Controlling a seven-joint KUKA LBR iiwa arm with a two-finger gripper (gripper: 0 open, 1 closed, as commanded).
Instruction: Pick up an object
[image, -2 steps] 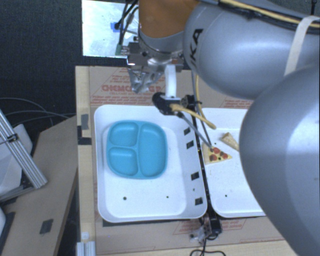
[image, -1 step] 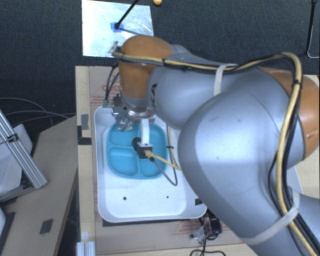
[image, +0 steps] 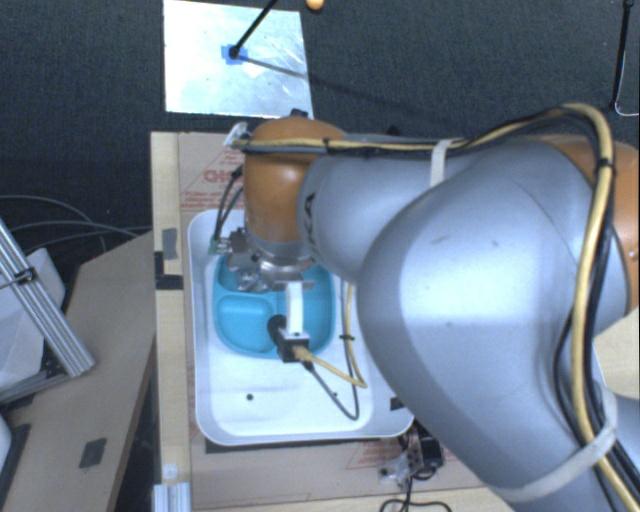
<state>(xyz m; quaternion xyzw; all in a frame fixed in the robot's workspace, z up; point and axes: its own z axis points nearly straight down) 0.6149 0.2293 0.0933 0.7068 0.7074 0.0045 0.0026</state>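
My pincer (image: 262, 285) hangs low over the blue bowl-shaped object (image: 245, 325), which lies in the white bin (image: 260, 415) on the worktop. The object spreads out from directly under me toward six o'clock. I cannot tell how my pincer stands, since my wrist hides it.
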